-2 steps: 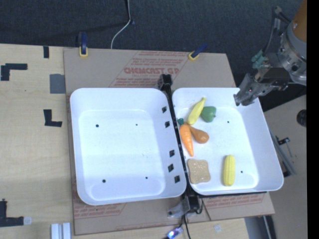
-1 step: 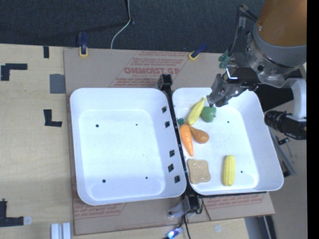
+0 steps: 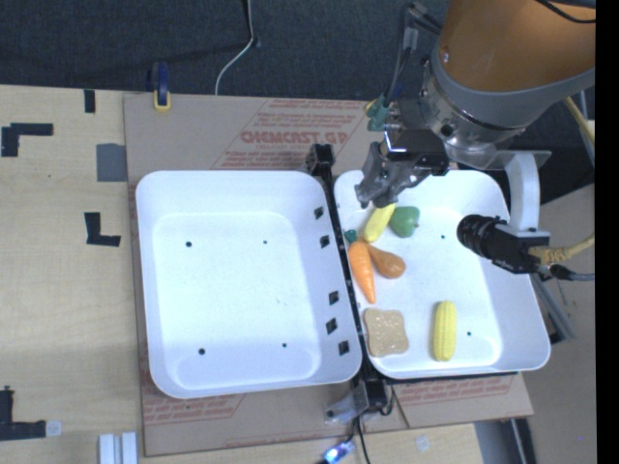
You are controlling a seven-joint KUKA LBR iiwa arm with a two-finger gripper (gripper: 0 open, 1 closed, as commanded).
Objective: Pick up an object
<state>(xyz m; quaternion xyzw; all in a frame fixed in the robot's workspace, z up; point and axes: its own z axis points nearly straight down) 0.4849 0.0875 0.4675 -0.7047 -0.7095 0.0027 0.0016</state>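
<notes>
Gripper (image 3: 375,193) above yellow banana (image 3: 378,223); banana at fingers' six o'clock, long axis one-to-seven; finger state can't tell.

Hand (image 3: 379,189): dark grey metal, under an orange band (image 3: 513,27).
Just below hand: yellow banana (image 3: 377,223); green pepper (image 3: 405,220).
Further below: orange carrot (image 3: 362,271); brown-orange pear (image 3: 388,262); tan bread slice (image 3: 387,332); yellow corn cob (image 3: 444,330).
Bins (image 3: 232,288): white, small black dots.
Bench (image 3: 58,288): pale wood, black marks; brown cardboard (image 3: 280,133) with red print.
</notes>
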